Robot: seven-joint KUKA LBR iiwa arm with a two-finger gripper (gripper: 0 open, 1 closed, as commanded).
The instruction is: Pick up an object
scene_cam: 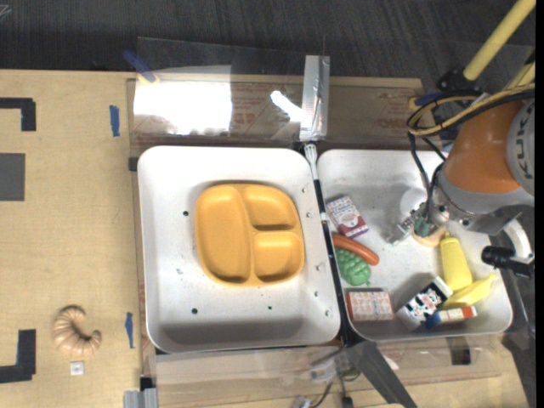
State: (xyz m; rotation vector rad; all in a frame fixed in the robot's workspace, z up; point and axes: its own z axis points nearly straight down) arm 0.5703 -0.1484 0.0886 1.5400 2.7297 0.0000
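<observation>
Gripper (414, 225) is sitting low in the right bin (374, 170), near its upper-right part, w/ the arm (489, 155) coming in from the right. Can't tell its state; the tip is small and blurred against the white floor, and nothing is visibly held.

Task isn't naming one obj, so any item in the right bin is counting. Closest candidates: yellow bottle (455, 262), lying just below-right of the gripper, and a yellow banana-like piece (476, 291) beside it. Further left, a small printed box (346, 213) is lying near the divider, w/ an orange carrot (355, 248) and a green leafy toy (354, 268) just below it. Another flat printed box (369, 303) is resting near the bottom edge; a dark blue-and-white item (424, 303) and a red-and-white tube (451, 314) are lying near the bottom right.

Judging by looks, these are light plastic or card toys. Bottle is prob. stiff, smooth, a bit slippery; best taken across its narrow width at mid-body, not along its length. Boxes are light but flat, so hard to get fingers under. Carrot is thin, likely rolling away if nudged.

Left bin (161, 228) is holding a yellow divided plate (225, 228). A tan curled obj (76, 330) is lying on the bench, well apart from both bins.
</observation>
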